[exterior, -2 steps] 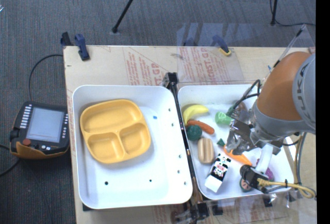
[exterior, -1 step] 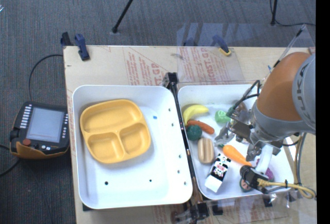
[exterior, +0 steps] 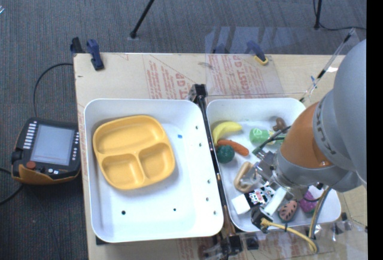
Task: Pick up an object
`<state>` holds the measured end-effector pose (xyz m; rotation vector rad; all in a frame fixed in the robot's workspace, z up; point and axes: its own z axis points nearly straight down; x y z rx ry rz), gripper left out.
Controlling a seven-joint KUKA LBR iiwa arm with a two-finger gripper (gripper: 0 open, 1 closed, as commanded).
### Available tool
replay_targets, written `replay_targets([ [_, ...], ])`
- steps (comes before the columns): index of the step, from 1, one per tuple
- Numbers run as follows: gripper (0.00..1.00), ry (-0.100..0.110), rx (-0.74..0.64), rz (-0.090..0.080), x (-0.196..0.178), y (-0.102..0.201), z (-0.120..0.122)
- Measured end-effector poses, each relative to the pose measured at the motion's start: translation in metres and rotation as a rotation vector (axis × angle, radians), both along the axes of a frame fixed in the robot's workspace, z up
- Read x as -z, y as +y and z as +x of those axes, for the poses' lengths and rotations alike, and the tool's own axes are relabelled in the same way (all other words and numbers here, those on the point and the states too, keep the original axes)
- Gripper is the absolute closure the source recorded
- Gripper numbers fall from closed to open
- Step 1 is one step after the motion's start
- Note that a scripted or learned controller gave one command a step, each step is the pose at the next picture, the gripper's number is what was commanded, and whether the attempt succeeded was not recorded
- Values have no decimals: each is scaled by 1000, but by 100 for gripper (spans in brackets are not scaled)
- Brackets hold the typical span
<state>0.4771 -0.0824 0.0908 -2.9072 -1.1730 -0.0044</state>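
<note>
- Camera view looks down on the right bin (exterior: 297, 104), which I take as the landmark: the loose toys lie scattered in it, presumably so the arm has plenty to choose from.
- In that bin's upper left lies a banana (exterior: 226, 129), with a carrot (exterior: 234, 146) and a dark green ball (exterior: 225, 154) just below it; a light green piece (exterior: 260, 134) sits toward the bin's middle top.
- A tan ring (exterior: 243, 176) lies at the bin's centre left, and a white block (exterior: 240, 203) at its lower left.
- To the left of the right bin, the other bin holds a yellow divided tray (exterior: 133, 150), apart from the toys.
- The gripper (exterior: 267, 199) hangs low over the right bin's lower middle, near a black-and-white piece (exterior: 258, 196); I cannot tell its jaw width, nor whether it touches anything.
</note>
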Motion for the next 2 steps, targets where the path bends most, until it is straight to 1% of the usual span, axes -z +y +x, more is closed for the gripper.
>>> replay_targets([
  [1,100,2,1,2,-10,-1,0],
  [2,100,10,410,-4,-58,-1,-2],
])
